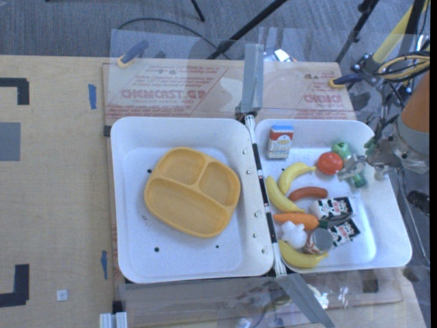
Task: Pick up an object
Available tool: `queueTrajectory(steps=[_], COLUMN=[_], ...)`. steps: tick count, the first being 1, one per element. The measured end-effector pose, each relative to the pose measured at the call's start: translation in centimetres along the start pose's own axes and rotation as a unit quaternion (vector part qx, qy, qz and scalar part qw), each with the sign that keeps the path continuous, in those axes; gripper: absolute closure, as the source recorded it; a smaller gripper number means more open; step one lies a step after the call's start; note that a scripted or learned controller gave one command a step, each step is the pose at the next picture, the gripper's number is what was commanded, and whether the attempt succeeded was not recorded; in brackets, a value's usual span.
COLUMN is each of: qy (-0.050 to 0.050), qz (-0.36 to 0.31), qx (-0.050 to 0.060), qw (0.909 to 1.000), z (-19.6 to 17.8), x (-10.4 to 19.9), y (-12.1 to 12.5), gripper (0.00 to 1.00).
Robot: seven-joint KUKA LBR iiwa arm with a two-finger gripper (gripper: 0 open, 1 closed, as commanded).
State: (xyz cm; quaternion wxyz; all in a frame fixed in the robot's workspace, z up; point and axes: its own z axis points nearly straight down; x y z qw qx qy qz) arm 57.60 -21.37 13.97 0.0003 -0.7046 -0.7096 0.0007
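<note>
The right bin (pixel 389 241) holds several toy foods. A red tomato (pixel 330 162) lies beside a green piece (pixel 341 148) near the bin's right side. To their left are a yellow banana (pixel 295 173), a red sausage (pixel 308 193) and an orange carrot (pixel 295 219). A small milk carton (pixel 280 141) stands at the back. My gripper (pixel 356 173) hangs low over the right part of this bin, just right of the tomato, with nothing seen held in it.
A yellow divided plate (pixel 192 191) lies in the left bin (pixel 130 251). Two black-and-white cartons (pixel 339 217), a white item (pixel 294 232), a grey disc (pixel 319 240) and another banana (pixel 300 255) crowd the right bin's front. Cables and stands sit at the far right.
</note>
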Motion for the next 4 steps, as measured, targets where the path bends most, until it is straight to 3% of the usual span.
queueTrajectory(steps=[1,2,3,4], qy=[0.001,0.0,-0.001,0.0], qz=[0.0,0.0,0.069,0.086], qx=[0.002,0.003,0.009,0.001], qw=[1.0,1.0,0.9976,0.9963], z=[5.1,4.1,5.3,-7.7], x=[4.0,4.0,3.4,2.8], y=[7.1,7.0,8.4,9.1], gripper=[0.0,1.0,1.0,1.0])
